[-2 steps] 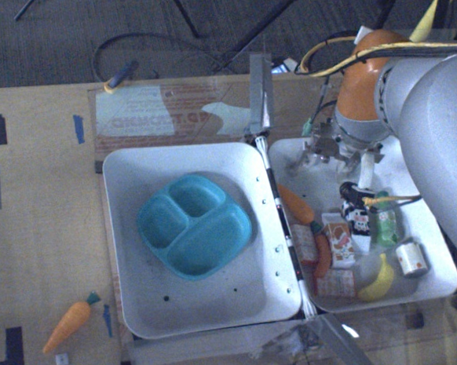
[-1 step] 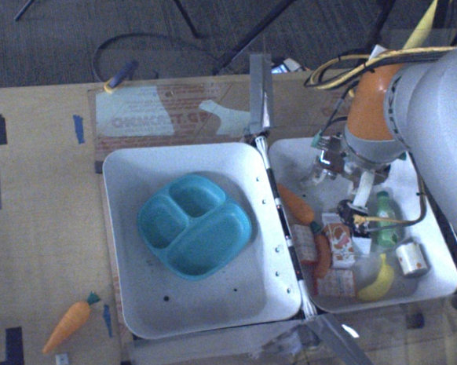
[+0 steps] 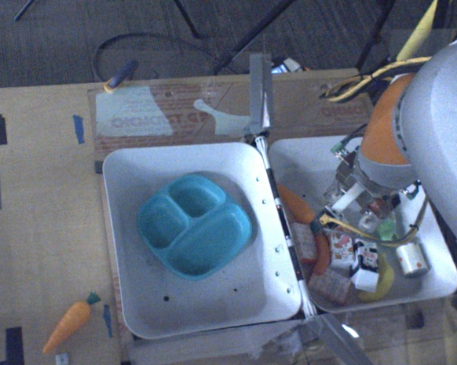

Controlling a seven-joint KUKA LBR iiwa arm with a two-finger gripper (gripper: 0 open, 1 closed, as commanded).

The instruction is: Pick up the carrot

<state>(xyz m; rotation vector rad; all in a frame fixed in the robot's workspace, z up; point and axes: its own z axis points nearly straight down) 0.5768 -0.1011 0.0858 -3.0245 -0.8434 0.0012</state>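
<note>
Carrot (image 3: 297, 205) lies at right bin's (image 3: 442, 279) 9 o'clock wall; likely light, stiff, smooth plastic toy, best gripped across thick mid-body. Pincer (image 3: 355, 207) hovers nearby; opening can't be judged.

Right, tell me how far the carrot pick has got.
Done: the arm has reached into the right bin, and the gripper sits low over the clutter. In hand: it hangs close to the carrot by the bin's left wall, with nothing visibly gripped. Left: closing on the carrot and lifting it.
</note>
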